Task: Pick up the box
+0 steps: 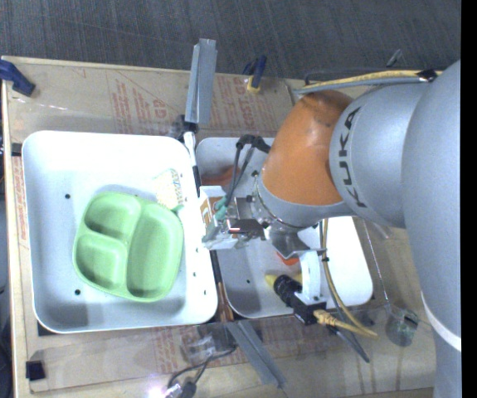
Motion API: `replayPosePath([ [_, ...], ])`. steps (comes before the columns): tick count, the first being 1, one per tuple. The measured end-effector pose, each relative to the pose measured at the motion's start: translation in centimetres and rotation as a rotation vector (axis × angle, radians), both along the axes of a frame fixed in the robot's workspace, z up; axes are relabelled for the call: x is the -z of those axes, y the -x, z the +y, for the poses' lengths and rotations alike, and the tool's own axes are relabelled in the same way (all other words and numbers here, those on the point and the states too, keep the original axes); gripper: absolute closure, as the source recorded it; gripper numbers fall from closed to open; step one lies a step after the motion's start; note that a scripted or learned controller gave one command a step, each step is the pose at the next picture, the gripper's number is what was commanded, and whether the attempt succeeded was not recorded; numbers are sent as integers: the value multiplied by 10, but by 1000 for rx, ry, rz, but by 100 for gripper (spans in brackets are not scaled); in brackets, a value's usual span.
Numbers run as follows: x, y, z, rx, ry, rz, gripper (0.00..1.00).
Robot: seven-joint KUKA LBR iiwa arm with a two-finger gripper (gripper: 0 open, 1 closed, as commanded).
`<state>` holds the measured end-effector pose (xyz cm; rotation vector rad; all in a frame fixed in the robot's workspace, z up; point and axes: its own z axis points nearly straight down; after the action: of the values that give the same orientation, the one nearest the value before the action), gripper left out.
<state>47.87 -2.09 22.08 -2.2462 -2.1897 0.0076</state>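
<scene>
A small box (212,208) with white, green and orange print lies at the left wall of the right bin (246,305), partly hidden under the gripper. My gripper (223,230) hangs low over this spot, right at the box's near side. The orange band and grey wrist cover most of the right bin. Whether the box is between the fingers cannot be made out.
The left bin (47,164) holds a green divided plate (128,245) and a pale striped packet (170,188) by its far right corner. A brownish thing (211,175) shows at the right bin's far left corner. The wall between the two bins runs just left of the gripper.
</scene>
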Motion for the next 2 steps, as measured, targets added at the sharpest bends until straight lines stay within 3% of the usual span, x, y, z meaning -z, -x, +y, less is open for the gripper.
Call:
replayPosePath([
  [1, -6, -70, 6, 174, 1, -1, 100],
  [2, -24, -53, -54, 107, 0, -4, 100],
])
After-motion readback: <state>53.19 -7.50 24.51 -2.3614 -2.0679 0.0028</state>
